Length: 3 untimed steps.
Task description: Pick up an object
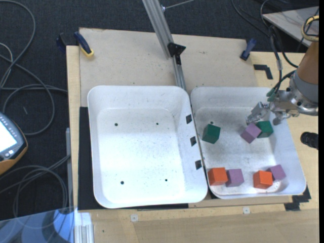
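Several small cubes lie in the right bin [288, 151]. A green cube [211, 133] sits near its left wall. A purple cube [250, 133] and a second green cube [266, 130] touch each other at the upper right. Along the front edge stand an orange cube [218, 175], a purple cube [235, 177], another orange cube [262, 179] and another purple cube [277, 172]. My gripper [264, 119] reaches in from the right and hovers just above the purple and green pair. It is open, its fingers spread with nothing between them.
The left bin [101, 135] sits beside the right one, the two sharing a middle wall. A metal pole [161, 24] slants up from behind the bins. Blue clamps [84, 43] hold the board's back corners, and cables lie on the floor at the left.
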Each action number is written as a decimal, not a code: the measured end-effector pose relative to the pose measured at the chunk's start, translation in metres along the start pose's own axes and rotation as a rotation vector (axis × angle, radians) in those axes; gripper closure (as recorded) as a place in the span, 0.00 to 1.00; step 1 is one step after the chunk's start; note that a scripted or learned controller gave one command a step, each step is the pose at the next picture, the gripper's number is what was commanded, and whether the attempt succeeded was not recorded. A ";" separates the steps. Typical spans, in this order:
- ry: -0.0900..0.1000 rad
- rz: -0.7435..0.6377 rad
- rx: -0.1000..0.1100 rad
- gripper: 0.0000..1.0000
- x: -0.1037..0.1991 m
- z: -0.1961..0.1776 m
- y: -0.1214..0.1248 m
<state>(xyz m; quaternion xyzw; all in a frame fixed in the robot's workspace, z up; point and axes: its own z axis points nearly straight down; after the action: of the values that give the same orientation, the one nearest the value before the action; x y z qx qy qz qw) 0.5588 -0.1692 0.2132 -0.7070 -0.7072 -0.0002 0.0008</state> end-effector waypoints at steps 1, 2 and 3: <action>-0.008 0.000 -0.007 0.00 0.002 0.101 0.014; -0.005 0.001 -0.010 0.00 0.003 0.098 0.014; -0.005 0.001 -0.010 0.00 0.003 0.098 0.014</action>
<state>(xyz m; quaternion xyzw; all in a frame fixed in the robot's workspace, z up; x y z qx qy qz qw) 0.5729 -0.1664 0.1149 -0.7073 -0.7069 -0.0018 -0.0044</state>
